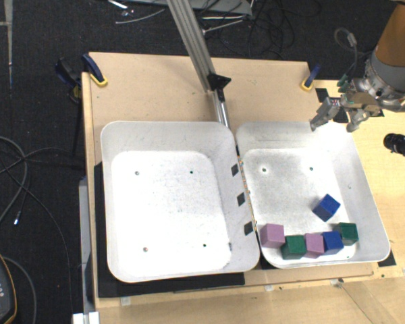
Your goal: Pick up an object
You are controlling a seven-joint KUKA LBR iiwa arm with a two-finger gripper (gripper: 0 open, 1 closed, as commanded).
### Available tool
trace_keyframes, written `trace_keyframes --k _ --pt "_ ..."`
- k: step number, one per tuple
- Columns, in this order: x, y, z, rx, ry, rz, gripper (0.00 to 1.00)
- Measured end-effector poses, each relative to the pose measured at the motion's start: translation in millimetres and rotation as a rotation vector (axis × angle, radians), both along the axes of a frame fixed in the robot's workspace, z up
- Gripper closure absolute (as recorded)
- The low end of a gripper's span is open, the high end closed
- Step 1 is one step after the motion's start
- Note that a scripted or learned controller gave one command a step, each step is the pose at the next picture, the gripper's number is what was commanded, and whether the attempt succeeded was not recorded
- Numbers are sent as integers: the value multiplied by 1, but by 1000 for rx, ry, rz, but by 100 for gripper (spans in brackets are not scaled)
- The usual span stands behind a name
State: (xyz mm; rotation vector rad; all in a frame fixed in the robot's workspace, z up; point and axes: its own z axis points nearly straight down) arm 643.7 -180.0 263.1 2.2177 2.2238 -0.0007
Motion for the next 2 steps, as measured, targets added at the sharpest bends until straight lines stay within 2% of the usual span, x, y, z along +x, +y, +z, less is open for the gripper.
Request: trace_keyframes --k 1,2 --pt "-45 0 -144 3 9 -4 0" --pt "-106 11 -169 2 4 -4 0"
